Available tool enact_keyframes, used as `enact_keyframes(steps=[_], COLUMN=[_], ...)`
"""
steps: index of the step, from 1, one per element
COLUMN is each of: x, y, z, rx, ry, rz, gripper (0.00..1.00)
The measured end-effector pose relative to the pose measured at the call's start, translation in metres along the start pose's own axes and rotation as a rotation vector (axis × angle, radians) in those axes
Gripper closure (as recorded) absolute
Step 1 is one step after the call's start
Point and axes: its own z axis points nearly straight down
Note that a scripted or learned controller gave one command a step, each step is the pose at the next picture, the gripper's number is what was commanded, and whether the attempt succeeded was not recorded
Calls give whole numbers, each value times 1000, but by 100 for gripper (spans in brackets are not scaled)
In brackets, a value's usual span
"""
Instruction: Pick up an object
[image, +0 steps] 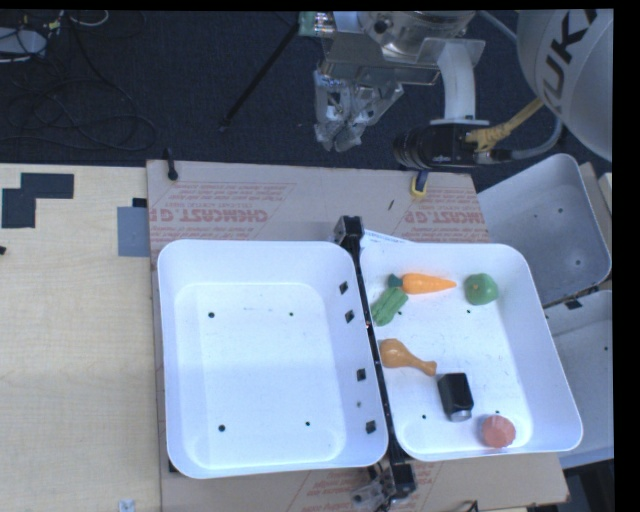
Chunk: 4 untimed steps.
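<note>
Two shallow white bins sit side by side on a sheet of printed cardboard (300, 205) laid over a pale wooden desk (70, 350), seen from above at a slant. The left bin (180, 265) has only its bare white floor, dotted with small holes. The right bin (545, 340) holds six small objects. Near its far edge, an orange carrot (428, 284) lies lengthwise, its green end just beside a green pepper-like piece (389, 305) close to the divider between the bins. A round green object (481, 289) sits near the carrot's tip. Toward the middle, a yellow-orange gourd-shaped toy (405, 356) lies on its side. Near it, closer to the front, is a small black block (456, 395), and a pinkish-red ball (497, 431) rests in the front corner.

The jaws (342, 125) hang high beyond the bins, over the dark floor behind the desk, well apart from every object. They grip nothing; how wide they stand cannot be told from this blurred view.
</note>
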Motion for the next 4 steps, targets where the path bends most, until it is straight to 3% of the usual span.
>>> enact_keyframes(steps=[1,2,4], x=[46,67,65], y=[3,0,3], z=[0,0,21], rx=[1,0,4], ry=[0,-1,-3], rz=[-1,1,5], gripper=[100,100,100])
